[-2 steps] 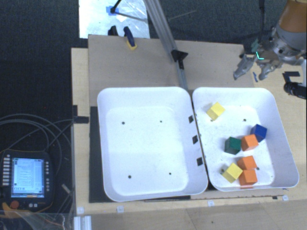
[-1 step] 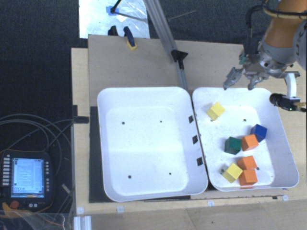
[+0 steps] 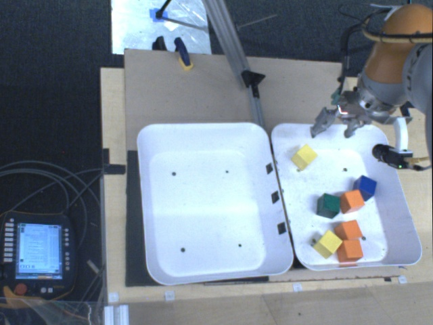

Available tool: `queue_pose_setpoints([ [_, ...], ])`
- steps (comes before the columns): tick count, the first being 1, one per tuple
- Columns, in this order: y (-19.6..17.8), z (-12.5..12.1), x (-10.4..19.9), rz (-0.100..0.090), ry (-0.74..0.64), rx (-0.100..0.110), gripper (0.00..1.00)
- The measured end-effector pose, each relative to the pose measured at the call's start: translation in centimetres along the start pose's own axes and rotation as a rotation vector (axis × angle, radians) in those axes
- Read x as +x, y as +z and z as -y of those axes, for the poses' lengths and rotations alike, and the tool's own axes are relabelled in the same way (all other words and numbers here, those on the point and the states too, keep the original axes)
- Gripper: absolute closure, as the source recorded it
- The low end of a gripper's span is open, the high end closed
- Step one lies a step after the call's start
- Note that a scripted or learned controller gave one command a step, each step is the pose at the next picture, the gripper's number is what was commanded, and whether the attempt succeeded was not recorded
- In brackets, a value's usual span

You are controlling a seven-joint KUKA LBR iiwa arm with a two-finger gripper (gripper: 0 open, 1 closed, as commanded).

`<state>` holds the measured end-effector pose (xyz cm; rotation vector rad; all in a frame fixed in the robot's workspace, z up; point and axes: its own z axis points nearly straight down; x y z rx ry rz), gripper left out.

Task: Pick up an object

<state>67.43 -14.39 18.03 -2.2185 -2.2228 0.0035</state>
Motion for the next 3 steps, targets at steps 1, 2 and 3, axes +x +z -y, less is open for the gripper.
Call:
queue_pose_setpoints([
  [1, 4.2, 0.3, 0.3, 0.000, -0.001, -0.001, 0.00],
  [2, 2.7, 0.1, 0.2, 0.001, -0.003, -0.009, 1.00],
  [3, -1.8, 0.4, 0.1, 0.001, 0.000, -0.010, 1.00],
])
